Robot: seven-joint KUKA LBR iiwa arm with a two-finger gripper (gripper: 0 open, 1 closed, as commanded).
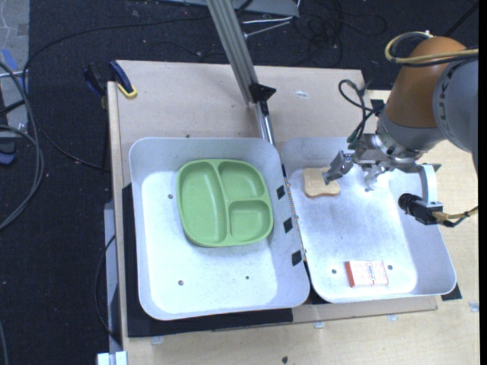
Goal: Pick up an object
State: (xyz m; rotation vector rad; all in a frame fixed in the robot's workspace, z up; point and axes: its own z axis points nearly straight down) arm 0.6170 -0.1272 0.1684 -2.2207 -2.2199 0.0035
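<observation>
A tan slice of toast (319,184) lies flat at the far left of the right bin (426,249). A small red and white box (367,273) rests near that bin's front edge. My gripper (351,177) hangs low over the back of the right bin, just right of the toast. It is open, and its left fingertip (332,176) is close to the toast's right edge. Nothing sits between the fingers.
The left bin (152,226) holds a green divided plate (225,201). A slanted metal pole (242,59) runs from the top of the view down to the bins' back edge. The grey arm with its orange band (422,82) comes in from the upper right.
</observation>
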